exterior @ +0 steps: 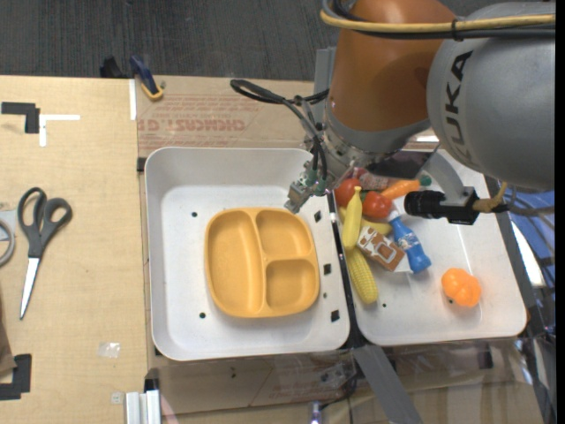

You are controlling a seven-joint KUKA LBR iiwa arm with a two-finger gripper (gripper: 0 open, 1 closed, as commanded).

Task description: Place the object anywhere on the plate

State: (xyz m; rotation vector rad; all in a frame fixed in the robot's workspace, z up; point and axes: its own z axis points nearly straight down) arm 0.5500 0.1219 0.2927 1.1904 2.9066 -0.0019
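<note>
Two white bins [168, 263] are set side by side on a wooden bench [71, 263], with scissors [35, 237] laid to the left. A yellow divided plate [262, 261] is seen in the left bin. Toy food is heaped in the right bin: corn [362, 276], a banana [351, 219], a tomato [377, 205], an orange [461, 287]. The gripper [305, 188] is held above the left bin's far right corner; whether it is open or closed cannot be told.

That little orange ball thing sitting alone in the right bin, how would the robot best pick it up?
Probably from straight above, pincer closing across the orange fruit's round middle. It sits apart from the corn and the blue bottle, on open bin floor, so either side has room for the fingers.
</note>
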